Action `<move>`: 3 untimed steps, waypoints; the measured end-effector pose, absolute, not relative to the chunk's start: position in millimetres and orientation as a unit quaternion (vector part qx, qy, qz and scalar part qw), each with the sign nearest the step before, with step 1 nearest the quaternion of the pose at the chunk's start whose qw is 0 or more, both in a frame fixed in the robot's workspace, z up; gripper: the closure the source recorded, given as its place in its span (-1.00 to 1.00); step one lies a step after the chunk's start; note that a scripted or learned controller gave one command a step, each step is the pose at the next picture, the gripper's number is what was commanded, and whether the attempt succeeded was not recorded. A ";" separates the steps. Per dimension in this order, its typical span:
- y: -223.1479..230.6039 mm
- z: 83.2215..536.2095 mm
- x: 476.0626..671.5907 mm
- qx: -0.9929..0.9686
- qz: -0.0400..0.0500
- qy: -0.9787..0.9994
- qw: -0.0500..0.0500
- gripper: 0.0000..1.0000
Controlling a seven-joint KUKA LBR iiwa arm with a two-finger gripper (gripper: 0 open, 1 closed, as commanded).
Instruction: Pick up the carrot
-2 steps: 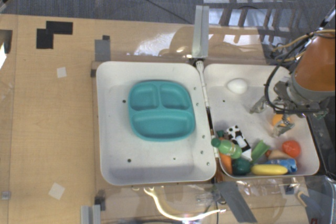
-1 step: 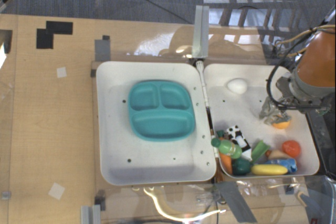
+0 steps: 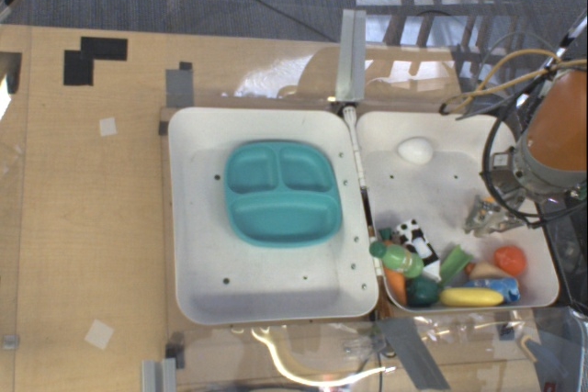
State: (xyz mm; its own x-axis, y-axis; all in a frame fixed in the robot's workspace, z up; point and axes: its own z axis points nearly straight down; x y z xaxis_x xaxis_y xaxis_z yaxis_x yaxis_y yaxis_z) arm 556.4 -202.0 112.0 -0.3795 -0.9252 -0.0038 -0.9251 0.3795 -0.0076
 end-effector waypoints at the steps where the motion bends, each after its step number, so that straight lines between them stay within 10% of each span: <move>1: -201.6 111.8 556.5 -0.557 -0.002 0.830 0.004 -1.00; 2: -204.4 88.1 564.4 -0.609 -0.003 0.793 0.004 -1.00; 3: -204.2 102.6 568.4 -0.607 -0.007 0.795 0.009 1.00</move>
State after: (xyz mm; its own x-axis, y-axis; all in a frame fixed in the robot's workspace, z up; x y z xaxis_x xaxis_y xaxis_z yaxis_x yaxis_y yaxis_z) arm 568.4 -204.2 102.6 -0.2627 -0.9648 -0.0054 -0.9646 0.2628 -0.0215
